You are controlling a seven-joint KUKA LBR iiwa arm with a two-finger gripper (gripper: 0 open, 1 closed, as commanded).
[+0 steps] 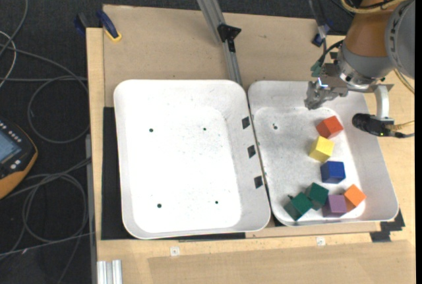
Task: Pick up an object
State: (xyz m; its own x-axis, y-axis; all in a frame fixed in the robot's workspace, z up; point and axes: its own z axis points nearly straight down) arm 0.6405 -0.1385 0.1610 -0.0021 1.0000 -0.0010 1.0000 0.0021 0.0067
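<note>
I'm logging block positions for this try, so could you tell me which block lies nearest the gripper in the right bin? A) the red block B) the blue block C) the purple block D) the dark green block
A: the red block lies just below and right of the gripper, while the yellow block, blue block, purple block and dark green block sit further toward the near edge of the right bin.

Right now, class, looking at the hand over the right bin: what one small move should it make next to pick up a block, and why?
Probably shift the hand a little toward the camera and lower it over the red block. That block is the nearest one and lies apart from the yellow block, leaving room around it.
</note>
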